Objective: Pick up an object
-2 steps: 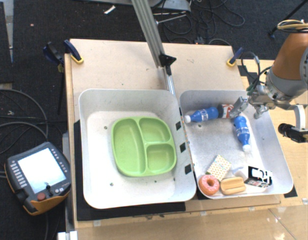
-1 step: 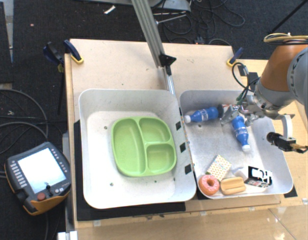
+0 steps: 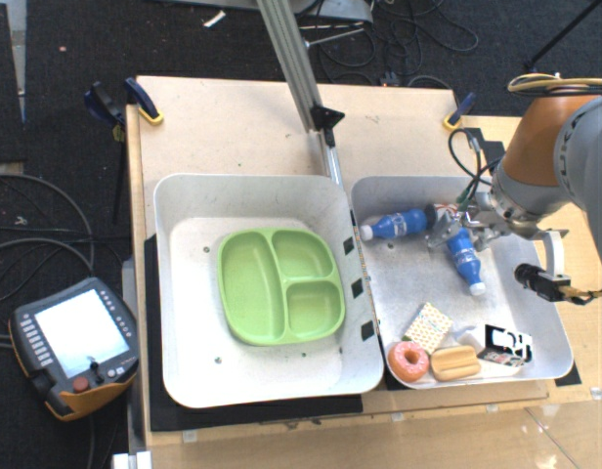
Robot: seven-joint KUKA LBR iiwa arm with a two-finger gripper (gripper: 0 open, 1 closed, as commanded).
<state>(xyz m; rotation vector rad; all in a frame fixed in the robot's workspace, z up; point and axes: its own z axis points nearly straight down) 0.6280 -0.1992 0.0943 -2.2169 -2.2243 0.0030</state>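
Note:
In the right bin [image 3: 541, 313] lie two blue bottles. One bottle [image 3: 397, 225] rests on its side at the far left of the bin. The other bottle [image 3: 465, 259] lies slanted, white cap toward the near right. My gripper [image 3: 452, 225] hangs low between them, just over the top end of the slanted bottle, with the grey arm and its orange band [image 3: 540, 145] behind it to the right. The wrist hides how the jaws stand. A pink donut [image 3: 409, 361], a tan bun [image 3: 454, 362], a checkered cracker [image 3: 428, 326] and a black-and-white item [image 3: 506, 344] sit along the near edge.
The left bin [image 3: 184, 262] holds a green divided plate [image 3: 280, 285]. A slanted metal pole [image 3: 296, 57] comes down to the divider between the bins. A teach pendant [image 3: 71, 345] lies off the bench at the left.

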